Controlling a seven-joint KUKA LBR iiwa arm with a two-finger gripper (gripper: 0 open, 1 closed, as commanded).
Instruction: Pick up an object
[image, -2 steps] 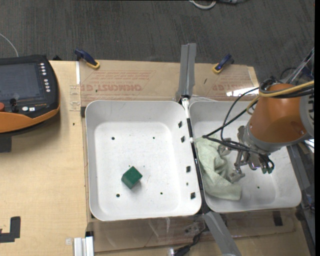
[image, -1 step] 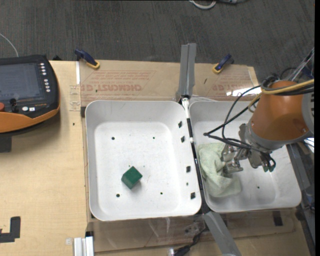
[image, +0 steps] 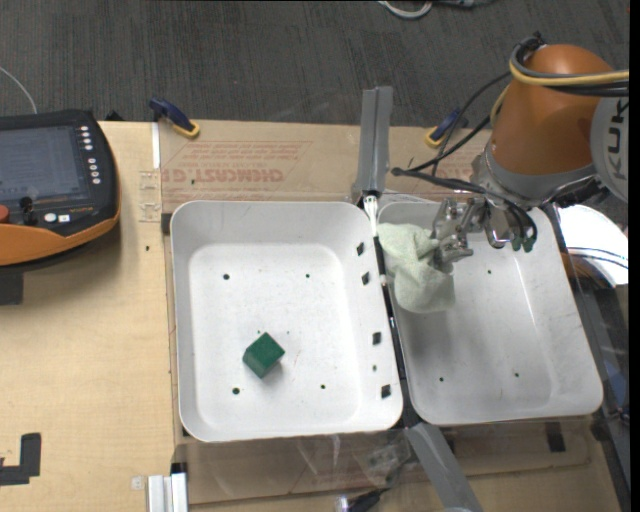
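Observation:
A pale green cloth (image: 413, 272) lies bunched at the left side of the right bin (image: 520, 350), against the wall between the bins. My gripper (image: 443, 250) reaches in from the right and sits at the cloth's upper right edge, its fingers shut on a fold there. The cloth rises toward the fingers and its lower part droops to the bin floor. A small green cube (image: 264, 355) rests on the floor of the left bin (image: 200, 300), toward its front, far from the gripper.
A teach pendant (image: 50, 180) lies on the bench at far left. Cardboard (image: 250, 165) sits behind the left bin. Blue-and-yellow clamps (image: 175, 117) hold the back edge. Cables (image: 515, 232) hang off the wrist over the right bin.

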